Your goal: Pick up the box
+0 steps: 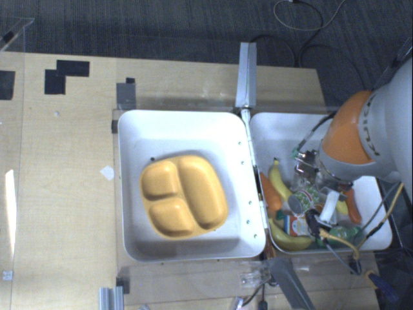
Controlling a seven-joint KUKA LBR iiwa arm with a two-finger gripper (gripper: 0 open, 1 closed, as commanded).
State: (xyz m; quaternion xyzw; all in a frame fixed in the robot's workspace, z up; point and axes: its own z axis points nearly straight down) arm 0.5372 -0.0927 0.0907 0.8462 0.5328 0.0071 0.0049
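Over the right bin, the arm bends down from the right, its gripper low among bananas and a small box near the front wall. Whether the gripper has closed cannot be told. A yellow tray lies in the left bin.

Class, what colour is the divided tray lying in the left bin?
Yellow. The tray shows best in the camera view, in the left bin.

even, bright overhead light; soft shadows, mild glare on the white bins, slightly soft focus.
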